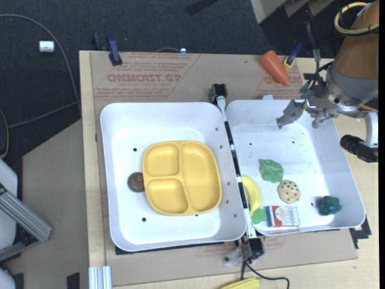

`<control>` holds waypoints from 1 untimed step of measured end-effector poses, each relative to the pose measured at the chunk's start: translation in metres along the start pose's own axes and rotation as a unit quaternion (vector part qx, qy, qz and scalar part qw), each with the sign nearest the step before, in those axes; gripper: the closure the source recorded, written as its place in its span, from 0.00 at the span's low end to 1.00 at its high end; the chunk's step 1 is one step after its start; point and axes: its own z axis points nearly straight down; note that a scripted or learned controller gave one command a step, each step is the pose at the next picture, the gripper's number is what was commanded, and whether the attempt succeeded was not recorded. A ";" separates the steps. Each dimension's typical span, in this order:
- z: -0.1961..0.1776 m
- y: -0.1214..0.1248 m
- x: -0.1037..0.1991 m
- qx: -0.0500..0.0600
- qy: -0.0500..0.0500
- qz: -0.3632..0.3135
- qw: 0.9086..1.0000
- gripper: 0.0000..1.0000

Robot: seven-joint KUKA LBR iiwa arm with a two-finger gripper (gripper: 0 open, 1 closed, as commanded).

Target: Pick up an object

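Camera view: we see the gripper (302,115) spread wide with nothing in it, over the right bin (343,161) by its far edge. Cookie (289,191) sits near that bin's front edge, apart from it.

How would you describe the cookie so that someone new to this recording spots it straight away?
Look in the right bin, toward its near edge. The cookie lies there just below a green leaf and just above a small red, white and blue carton. It is the only round, tan thing in that bin, dotted with dark chips.
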 end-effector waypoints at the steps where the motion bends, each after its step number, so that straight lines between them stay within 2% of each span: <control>1: 0.131 -0.032 0.026 0.002 0.000 0.001 1.000 0.00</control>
